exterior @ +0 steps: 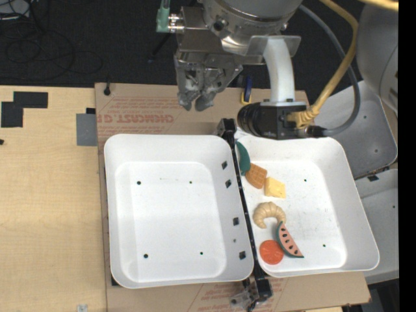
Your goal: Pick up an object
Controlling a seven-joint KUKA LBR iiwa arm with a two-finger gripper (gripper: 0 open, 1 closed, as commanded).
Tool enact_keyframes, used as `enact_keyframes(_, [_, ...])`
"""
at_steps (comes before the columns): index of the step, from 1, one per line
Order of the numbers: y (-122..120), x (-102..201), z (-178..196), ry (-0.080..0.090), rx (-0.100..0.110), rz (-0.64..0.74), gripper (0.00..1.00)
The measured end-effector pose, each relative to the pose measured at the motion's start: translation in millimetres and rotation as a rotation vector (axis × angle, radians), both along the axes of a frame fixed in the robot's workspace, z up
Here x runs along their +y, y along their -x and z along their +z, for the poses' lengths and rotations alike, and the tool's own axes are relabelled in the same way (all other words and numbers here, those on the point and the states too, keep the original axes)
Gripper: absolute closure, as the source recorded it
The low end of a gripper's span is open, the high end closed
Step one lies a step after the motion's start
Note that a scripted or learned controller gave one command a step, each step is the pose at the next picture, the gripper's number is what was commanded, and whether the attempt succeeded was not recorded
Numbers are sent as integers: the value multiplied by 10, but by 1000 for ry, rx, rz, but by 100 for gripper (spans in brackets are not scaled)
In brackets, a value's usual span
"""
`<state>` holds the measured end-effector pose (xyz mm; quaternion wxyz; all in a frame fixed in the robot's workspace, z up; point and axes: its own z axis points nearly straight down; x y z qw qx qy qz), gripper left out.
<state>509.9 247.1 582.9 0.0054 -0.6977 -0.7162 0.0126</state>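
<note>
On the tan surface (45,194) two white bins fill the lower frame, the left bin (169,210) bare-floored, the right bin (325,174) holding a croissant (268,212), a watermelon slice (289,240), a cheese cube (275,188) and a red disc (271,252), while the pincer (198,96) hangs at upper centre, whether clenched or released I cannot tell.

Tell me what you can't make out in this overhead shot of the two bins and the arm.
- Gripper, camera view: its tip is a blurred grey mass, so nothing about its state can be read.
- Green item, camera view: tucked against the divider between the bins, partly hidden, identity unclear.
- Printed text on the board: reversed and too small to read fully.
</note>
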Motion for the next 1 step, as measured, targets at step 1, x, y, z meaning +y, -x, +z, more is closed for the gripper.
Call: enact_keyframes(1, [-1, 5, 90, 1, 5, 4, 100])
